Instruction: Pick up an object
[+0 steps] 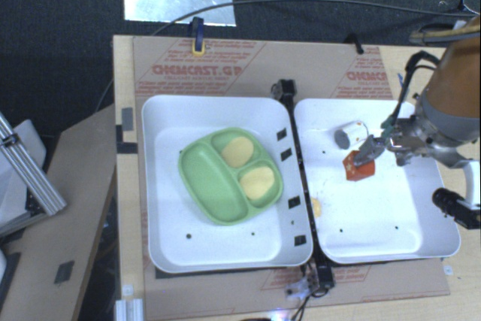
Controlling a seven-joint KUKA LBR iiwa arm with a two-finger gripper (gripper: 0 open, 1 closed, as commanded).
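Two bins [225, 105], one green tray [207, 188], one red object [359, 168], tool [368, 152]

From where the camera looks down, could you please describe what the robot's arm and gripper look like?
The arm comes in from the right as a bulky rounded body, orange-brown above and grey lower down. Thin dark cables loop along its left side. At its end sits a grey metallic gripper with slim fingers. A separate black cylindrical part juts out below the wrist.

Red object [359, 167] in right bin [376, 237]
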